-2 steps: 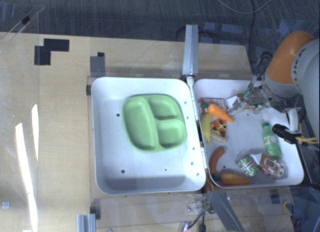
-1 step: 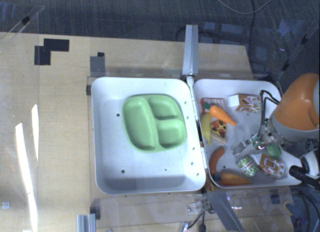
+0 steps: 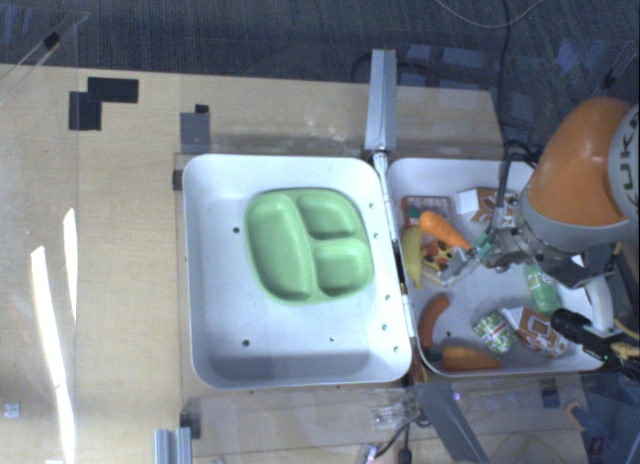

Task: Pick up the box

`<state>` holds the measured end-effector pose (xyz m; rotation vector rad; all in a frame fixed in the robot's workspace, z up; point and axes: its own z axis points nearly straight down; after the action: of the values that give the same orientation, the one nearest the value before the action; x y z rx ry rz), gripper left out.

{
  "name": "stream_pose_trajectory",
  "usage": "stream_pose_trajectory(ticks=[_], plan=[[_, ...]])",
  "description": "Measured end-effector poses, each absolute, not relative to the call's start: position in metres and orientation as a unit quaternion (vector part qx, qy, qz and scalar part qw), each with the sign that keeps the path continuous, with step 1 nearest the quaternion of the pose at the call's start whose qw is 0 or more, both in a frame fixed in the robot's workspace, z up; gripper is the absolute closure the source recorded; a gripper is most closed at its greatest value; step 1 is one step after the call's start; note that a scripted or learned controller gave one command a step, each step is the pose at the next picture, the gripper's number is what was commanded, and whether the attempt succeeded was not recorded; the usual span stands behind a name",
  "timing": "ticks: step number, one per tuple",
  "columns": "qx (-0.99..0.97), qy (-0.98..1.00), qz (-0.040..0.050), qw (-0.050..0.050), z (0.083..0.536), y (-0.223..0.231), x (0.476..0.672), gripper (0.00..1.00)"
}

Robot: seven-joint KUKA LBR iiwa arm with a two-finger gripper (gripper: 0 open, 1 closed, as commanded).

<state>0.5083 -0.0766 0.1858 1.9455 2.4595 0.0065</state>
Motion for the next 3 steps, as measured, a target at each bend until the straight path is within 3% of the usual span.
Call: stream_pose_trajectory(ticks=[1, 2, 3], plan=[[0.611, 0.792, 0.0027, 0.006, 0.089, -0.133, 0.499, 0.0], [0.722, 0.691, 0.0012, 0.002, 0.106, -0.145, 0.499, 0.0], [0.699, 0.715, 0.0011, 0.002, 0.113, -0.17, 0.488, 0.0]])
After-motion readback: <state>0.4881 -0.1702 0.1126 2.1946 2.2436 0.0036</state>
